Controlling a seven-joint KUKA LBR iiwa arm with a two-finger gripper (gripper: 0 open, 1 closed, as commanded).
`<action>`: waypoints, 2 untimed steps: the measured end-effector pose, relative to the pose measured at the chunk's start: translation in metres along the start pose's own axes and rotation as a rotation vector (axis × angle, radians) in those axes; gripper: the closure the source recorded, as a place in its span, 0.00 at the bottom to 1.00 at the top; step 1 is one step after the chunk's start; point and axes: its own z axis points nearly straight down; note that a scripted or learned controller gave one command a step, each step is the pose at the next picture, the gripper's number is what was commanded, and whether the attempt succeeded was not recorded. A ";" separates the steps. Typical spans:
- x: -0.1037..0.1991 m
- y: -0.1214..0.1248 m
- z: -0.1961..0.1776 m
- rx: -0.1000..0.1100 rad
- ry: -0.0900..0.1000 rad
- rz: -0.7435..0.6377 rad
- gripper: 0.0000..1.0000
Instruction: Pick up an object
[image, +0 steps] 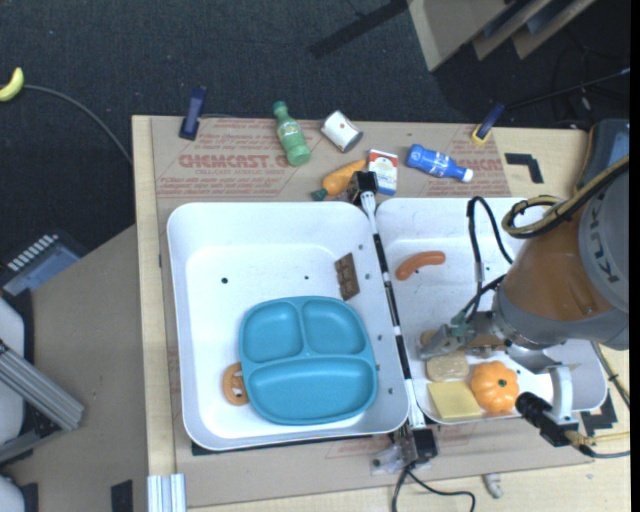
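We see the jaws (455, 335) low in the right bin (440, 235), near the table's front edge, just beside a pale flat piece (447, 368) and the small pumpkin (494, 388); we cannot tell their state; nothing is visibly lifted, so picking remains.

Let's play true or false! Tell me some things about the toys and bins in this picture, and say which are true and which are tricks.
1. The blue divided plate lies in the left bin. True.
2. The sausage lies in the left bin. False: it lies in the right bin.
3. The green bottle lies outside both bins. True.
4. The orange pumpkin sits on the blue plate. False: it sits in the right bin, beside a yellow block.
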 end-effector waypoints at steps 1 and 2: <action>-0.022 0.011 0.000 0.001 0.002 -0.001 0.00; -0.007 0.000 0.000 -0.001 0.000 -0.001 0.00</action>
